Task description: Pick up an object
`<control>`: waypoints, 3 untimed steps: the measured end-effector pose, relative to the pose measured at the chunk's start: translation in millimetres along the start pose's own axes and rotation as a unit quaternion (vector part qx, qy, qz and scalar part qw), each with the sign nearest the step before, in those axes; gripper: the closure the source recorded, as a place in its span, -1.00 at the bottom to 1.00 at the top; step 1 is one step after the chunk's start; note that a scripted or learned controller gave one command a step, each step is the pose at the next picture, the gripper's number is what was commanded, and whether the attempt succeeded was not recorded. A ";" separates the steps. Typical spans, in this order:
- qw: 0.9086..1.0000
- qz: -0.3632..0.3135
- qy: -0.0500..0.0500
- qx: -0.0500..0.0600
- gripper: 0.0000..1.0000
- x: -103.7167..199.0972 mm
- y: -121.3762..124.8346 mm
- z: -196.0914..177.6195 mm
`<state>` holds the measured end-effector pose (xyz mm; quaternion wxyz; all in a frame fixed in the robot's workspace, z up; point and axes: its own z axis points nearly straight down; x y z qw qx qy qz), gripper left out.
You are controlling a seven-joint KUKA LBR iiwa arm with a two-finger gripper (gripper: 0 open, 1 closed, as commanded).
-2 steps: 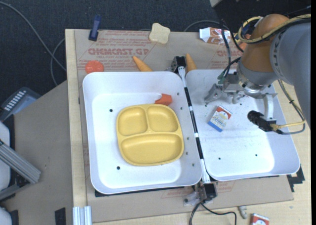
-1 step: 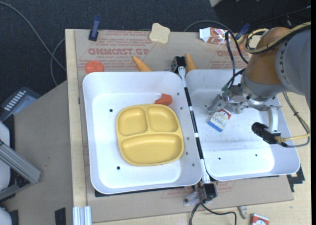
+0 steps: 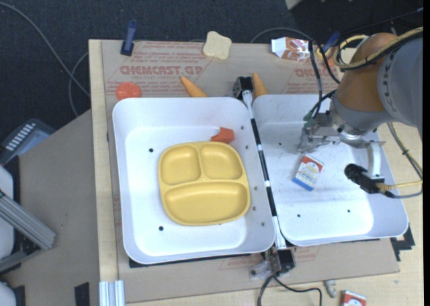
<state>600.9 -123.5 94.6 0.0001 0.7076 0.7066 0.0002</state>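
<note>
The gripper (image 3: 310,138) hangs low in the right bin (image 3: 349,227), near its far edge; whether it is released or clenched I cannot tell. A small carton (image 3: 308,172) lies just beside it, toward the bin's middle.

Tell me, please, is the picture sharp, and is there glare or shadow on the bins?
Camera view: mostly sharp; the small carton print is too small to read. The white bins look bright, with soft shadows along their walls. The gripper casts a faint shadow.

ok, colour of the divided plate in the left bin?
Yellow; the divided plate shows clearly in the camera view.
</note>
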 end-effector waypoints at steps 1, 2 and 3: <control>1.000 0.000 0.000 0.000 -1.00 0.0 -0.1 0.2; 1.000 0.000 0.000 0.001 -1.00 7.5 -34.3 9.9; 1.000 0.000 0.000 0.000 1.00 7.4 -33.9 0.2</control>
